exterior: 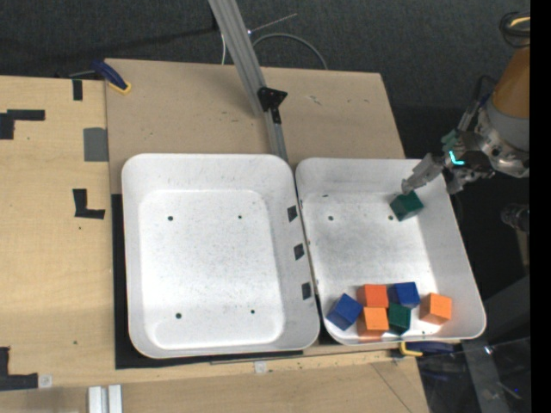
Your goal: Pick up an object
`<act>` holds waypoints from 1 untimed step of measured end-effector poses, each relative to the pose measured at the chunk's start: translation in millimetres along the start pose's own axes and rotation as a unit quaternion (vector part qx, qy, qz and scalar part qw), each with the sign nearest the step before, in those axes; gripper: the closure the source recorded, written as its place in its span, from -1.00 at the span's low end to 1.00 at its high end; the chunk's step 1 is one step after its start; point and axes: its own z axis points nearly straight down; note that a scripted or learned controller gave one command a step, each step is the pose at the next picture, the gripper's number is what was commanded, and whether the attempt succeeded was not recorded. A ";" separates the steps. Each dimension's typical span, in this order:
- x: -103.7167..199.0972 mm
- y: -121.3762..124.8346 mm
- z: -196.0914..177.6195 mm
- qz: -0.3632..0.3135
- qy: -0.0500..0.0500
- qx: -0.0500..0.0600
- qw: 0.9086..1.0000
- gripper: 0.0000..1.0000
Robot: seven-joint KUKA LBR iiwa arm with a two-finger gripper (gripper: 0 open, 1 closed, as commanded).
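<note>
A dark green block (406,205) sits tilted in the upper right part of the right bin (344,179). My gripper (413,188) reaches in from the right, and its tip lies directly against the block's top. Whether the block rests on the bin floor or hangs from the gripper is unclear. Along the right bin's front edge lies a cluster of blocks: a blue block (344,311), an orange block (374,295), a second blue block (405,293), another orange block (374,319), a green block (399,317) and an orange block (437,307) at the right end.
The left bin (142,179) stands beside the right one. A slanted metal pole (245,50) runs down to the bins' shared back corner. The grey and orange arm (508,101) hangs over the bench's right edge.
</note>
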 end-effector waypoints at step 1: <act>0.0 0.7 -1.7 0.000 0.000 -0.002 1.000 -1.00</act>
